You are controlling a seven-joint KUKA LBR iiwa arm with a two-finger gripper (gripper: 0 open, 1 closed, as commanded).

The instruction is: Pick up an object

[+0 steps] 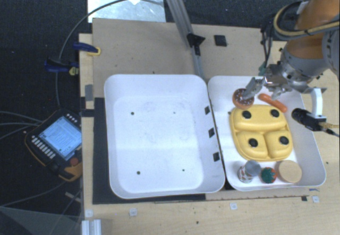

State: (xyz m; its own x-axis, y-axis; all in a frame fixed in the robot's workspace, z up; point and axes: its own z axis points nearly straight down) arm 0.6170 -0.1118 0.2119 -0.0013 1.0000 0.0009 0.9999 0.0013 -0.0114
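Observation:
The right white bin (317, 160) holds a yellow moulded piece (261, 132) with four dimples. Behind it lie a brown ring-shaped thing (243, 99) and an orange sausage-shaped thing (274, 103). At the bin's front sit a small silver figure (246, 171), a green ball (268, 175) and a tan round disc (290, 171). My gripper (264, 89) hangs over the back of this bin, between the brown ring and the orange thing. It is open, and nothing shows between its fingers.
The left white bin (155, 136) stands beside the right one, with black clips (211, 132) on the shared rim. A slanted metal pole (178, 8) rises at the back. A handheld control unit (57, 140) lies off the bench at left.

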